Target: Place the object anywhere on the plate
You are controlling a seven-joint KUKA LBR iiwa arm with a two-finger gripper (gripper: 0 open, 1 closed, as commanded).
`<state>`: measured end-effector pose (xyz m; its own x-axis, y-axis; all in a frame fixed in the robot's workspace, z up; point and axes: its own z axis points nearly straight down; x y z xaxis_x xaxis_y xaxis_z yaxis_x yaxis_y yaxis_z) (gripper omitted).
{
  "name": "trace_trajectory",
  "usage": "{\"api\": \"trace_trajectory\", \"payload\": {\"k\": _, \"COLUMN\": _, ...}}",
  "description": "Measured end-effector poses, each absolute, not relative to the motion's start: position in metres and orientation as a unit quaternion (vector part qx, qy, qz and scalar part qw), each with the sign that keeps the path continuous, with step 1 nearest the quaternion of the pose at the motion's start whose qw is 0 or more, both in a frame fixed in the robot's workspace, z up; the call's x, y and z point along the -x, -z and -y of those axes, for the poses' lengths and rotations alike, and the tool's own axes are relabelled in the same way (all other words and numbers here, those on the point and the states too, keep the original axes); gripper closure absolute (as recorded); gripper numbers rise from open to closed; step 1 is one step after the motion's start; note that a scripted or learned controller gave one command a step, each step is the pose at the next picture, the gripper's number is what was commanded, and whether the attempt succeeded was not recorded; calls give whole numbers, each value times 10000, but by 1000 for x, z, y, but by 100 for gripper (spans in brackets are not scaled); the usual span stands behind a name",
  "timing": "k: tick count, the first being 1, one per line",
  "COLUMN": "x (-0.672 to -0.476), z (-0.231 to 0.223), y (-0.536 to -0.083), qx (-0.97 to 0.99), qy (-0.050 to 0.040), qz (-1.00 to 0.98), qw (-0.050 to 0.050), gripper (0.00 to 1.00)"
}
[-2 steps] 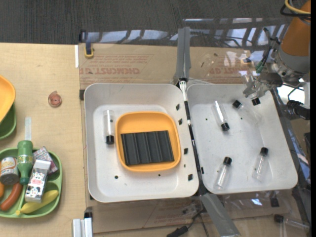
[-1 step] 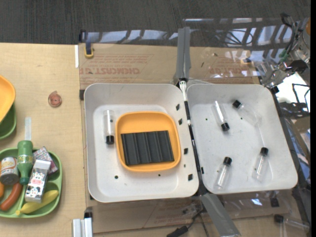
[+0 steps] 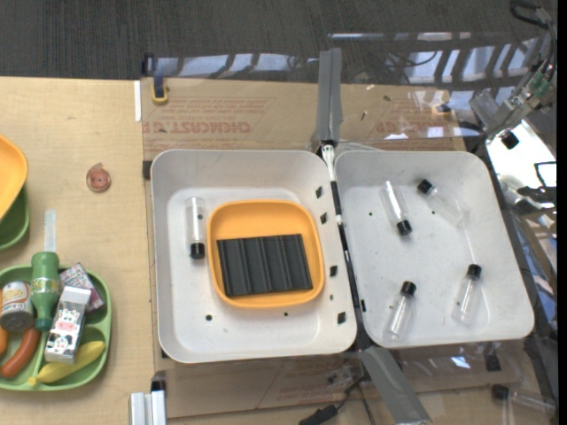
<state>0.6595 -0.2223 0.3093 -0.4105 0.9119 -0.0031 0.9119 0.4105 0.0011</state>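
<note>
1. Clear vial (image 3: 195,226) with black cap: lies in the left bin (image 3: 168,326), just beside the plate, at its 9 o'clock.
2. Orange plate (image 3: 264,215): centre of left bin, bearing a dark ribbed insert (image 3: 266,265).
3. Right bin (image 3: 505,317): four similar vials, at 12 (image 3: 395,209), 1 (image 3: 441,198), 4 (image 3: 467,289) and 6 o'clock (image 3: 400,308).
4. End effector (image 3: 532,82): at the right bin's 1 o'clock, beyond its rim; cannot tell its finger state.
5. Desk (image 3: 80,131): green tray (image 3: 97,352) of toy food at 8 o'clock.

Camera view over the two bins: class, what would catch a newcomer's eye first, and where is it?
The orange plate with its dark ribbed insert stands out in the left bin, with one clear vial lying beside it. Four more black-capped vials are scattered in the right bin. A green tray of toy food sits at far left.
</note>
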Motion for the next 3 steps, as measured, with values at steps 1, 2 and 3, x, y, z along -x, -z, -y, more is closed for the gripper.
{"api": "trace_trajectory", "payload": {"k": 1, "x": -660, "z": 222, "y": -442, "qx": -4575, "qy": 5, "qz": -8892, "qw": 14, "gripper": 100}}
{"api": "trace_trajectory", "payload": {"k": 2, "x": -548, "z": 194, "y": -432, "qx": -3483, "qy": 2, "qz": -9374, "qw": 5, "gripper": 100}}
{"api": "trace_trajectory", "payload": {"k": 3, "x": -590, "z": 221, "y": -441, "qx": -2076, "qy": 1, "qz": -9782, "qw": 14, "gripper": 100}}
